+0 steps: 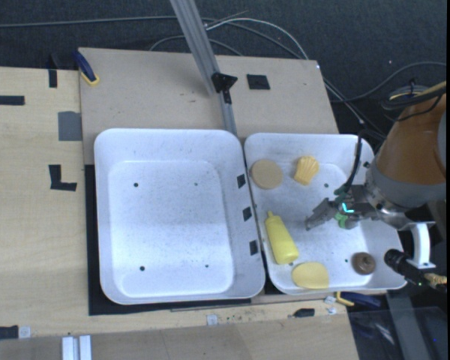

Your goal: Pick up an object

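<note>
The right bin [337, 145] holds a tan round disc [267, 174], a small yellow ridged piece [306, 169], a yellow bottle [280, 237], a pale yellow oval piece [310, 275] and a small brown round object [363, 262]. My gripper [326, 214] hangs low over the middle of this bin, right of the bottle, with dark fingers pointing left. Nothing shows between them. The arm's orange band [412, 152] rises at the right edge.
The left bin [109, 201] lies beside the right one, sharing a middle rim. A grey metal pole [199, 43] slants down from the top to the bins' junction. Cables trail over the dark floor at the upper right.
</note>
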